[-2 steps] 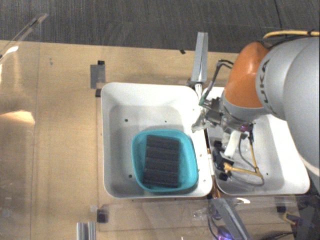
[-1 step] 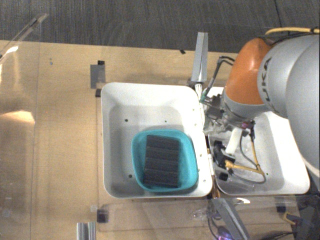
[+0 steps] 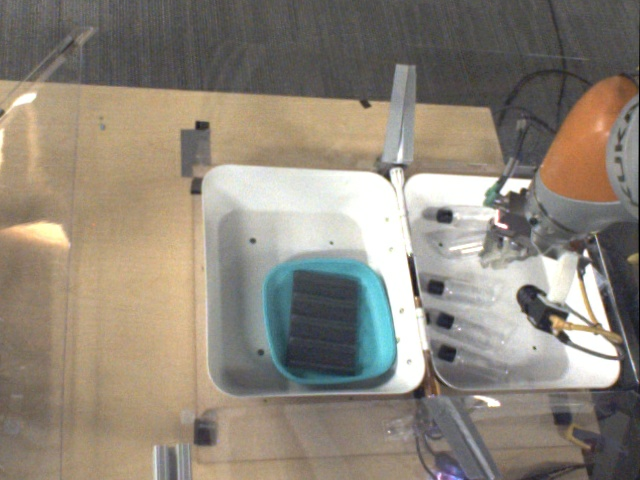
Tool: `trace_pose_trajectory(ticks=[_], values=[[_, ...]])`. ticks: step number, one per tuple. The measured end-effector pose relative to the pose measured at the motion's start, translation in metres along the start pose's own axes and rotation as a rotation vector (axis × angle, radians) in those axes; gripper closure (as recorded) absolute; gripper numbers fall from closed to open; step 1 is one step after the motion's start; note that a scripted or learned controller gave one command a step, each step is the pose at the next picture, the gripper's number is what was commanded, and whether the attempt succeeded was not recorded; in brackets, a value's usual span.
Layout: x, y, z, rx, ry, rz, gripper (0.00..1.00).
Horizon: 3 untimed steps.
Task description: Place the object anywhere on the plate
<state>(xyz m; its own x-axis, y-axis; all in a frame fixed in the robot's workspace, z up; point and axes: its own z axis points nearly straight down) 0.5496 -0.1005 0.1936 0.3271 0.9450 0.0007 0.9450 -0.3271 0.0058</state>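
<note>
Camera view: the gripper (image 3: 497, 251) hangs over the right bin (image 3: 590, 373) among clear tubes (image 3: 452, 216); its grip cannot be told. The teal plate (image 3: 378, 313) in the left bin (image 3: 225, 298) bears a dark block (image 3: 323, 320). Risk: the slick, see-through tubes may slip free.

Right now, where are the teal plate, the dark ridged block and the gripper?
teal plate (image 3: 378, 313): camera view, its bare right rim, in the left bin.
dark ridged block (image 3: 324, 321): camera view, middle of its top face, lying on the plate.
gripper (image 3: 497, 251): camera view, at its tip, over the right bin.
</note>
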Motion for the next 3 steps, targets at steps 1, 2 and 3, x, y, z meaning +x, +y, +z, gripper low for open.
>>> trace_pose_trajectory(ticks=[1,2,3], values=[[0.085,-0.038,0.009,0.003,0.001,-0.102,1.0],[0.034,-0.011,-0.181,-0.007,0.001,-0.248,1.0],[0.052,-0.06,-0.076,0.003,0.0,-0.272,1.0]])
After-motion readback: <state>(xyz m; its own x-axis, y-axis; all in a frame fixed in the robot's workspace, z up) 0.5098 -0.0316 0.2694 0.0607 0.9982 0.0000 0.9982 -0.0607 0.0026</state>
